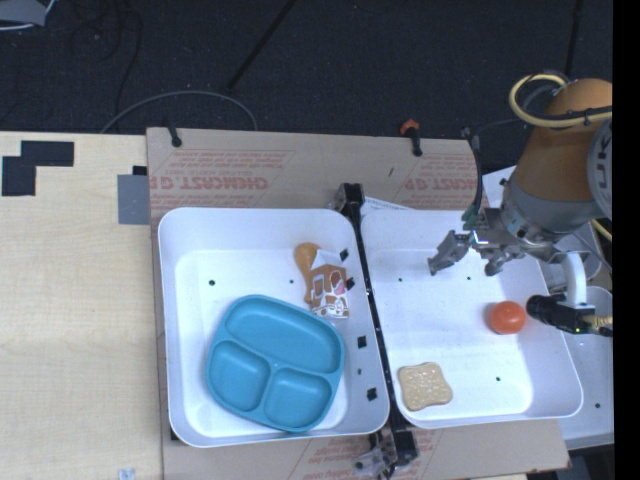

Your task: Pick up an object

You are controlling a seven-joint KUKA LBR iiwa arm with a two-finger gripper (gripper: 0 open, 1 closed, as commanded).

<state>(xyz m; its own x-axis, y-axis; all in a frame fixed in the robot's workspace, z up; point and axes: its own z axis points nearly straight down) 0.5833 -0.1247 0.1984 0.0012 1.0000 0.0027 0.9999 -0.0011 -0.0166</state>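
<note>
On the left, the tabletop (pixel 70 298) is pale wood with nothing to grab on it. Next comes the left bin (pixel 190 258). A blue plate (pixel 275 363) with three little sections lies flat in it, low and near the middle, and it takes up much of the floor. Just above the plate, close to the wall between the two bins, sit a small tan toy (pixel 306 258) and a little crumpled packet (pixel 329 292) — they look like they touch each other.

The right bin (pixel 400 233) has more bare floor, so its things are easier to reach. A slice of toast (pixel 424 386) lies flat near the front left corner. An orange ball (pixel 506 317) rests over by the right side, well apart from the toast.

The arm (pixel 565 158) comes in from the right and bends down over the back of the right bin. Its jaws (pixel 462 248) point to the left and hang over bare bin floor — they seem to be spread apart with nothing between them. The ball is the nearest thing, just in front and to the right. I think the arm has not picked a thing yet, and nothing is lifted.
</note>
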